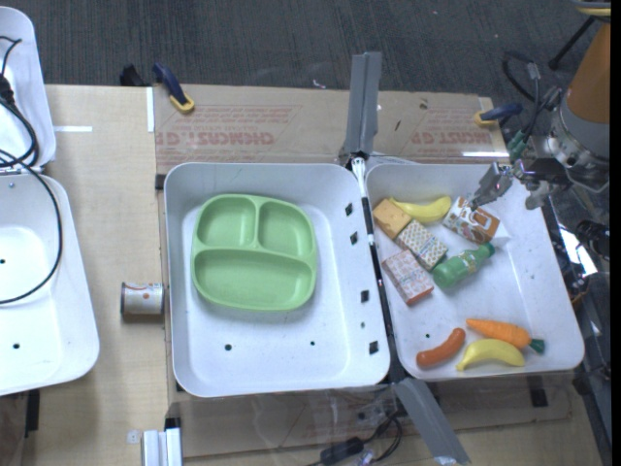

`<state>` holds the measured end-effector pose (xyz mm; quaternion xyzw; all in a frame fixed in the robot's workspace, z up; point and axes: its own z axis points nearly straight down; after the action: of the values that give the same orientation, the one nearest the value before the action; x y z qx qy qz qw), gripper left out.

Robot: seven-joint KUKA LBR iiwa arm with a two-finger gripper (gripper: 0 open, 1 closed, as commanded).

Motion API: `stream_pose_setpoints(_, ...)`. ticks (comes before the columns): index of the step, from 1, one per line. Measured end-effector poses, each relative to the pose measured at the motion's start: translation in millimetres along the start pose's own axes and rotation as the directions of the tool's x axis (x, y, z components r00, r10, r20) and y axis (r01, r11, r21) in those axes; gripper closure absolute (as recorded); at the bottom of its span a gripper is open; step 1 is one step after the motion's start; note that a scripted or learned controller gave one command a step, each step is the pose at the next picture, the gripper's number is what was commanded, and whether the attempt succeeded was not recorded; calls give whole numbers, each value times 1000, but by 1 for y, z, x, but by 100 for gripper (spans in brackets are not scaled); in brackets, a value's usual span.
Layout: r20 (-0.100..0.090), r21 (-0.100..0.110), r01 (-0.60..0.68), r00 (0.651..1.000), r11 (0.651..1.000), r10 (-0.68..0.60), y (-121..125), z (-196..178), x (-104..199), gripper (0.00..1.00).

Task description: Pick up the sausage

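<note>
Camera view puts my gripper point(497, 184) over the far right part of the right bin point(558, 289), its thin metal fingers point(490, 183) spread apart with nothing between them, tips just above a small white and orange carton point(472, 222). The sausage point(441, 349) is well away from those fingers, lying near the bin's front edge: a smooth, curved, reddish-orange link, tilted, its upper end just beside a glossy yellow banana point(490, 354). Behind that banana I see a tapered orange carrot point(501, 333) with a green tip. Toward the middle of the bin lies a green plastic bottle point(461, 266) on its side, next to two patterned boxy cartons point(415, 260). A tan block point(391, 217) and a second yellow banana point(423, 209) sit near the far left corner. In the left bin point(184, 309) rests a matte pale green plate point(255, 251) with three compartments.
</note>
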<state>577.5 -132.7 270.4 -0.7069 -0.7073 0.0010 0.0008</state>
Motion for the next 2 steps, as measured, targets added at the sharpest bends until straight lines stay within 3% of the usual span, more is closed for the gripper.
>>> stream_pose_setpoints(1,0,2,-448,894,894,448,-46,140,13,0)
stream_pose_setpoints(2,-1,2,-308,951,951,308,-94,180,10,0)
